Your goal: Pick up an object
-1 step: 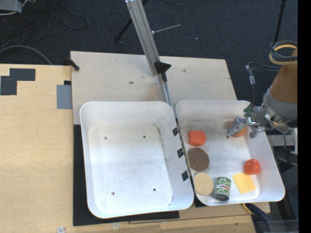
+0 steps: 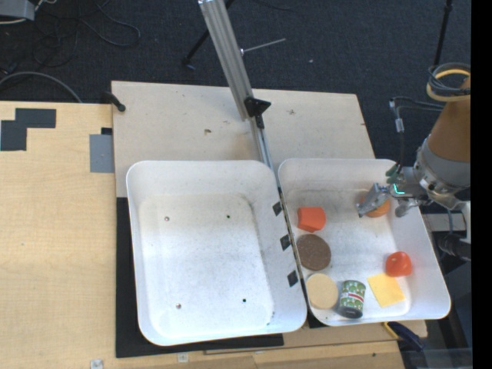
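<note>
With the green can nearest you, note the end effector over an orange object in the right bin, closure indeterminate; confirm grasp, then lift.

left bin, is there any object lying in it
No: the left bin shows bare white floor, while the orange block, brown disc and can all lie in the right bin.
</note>
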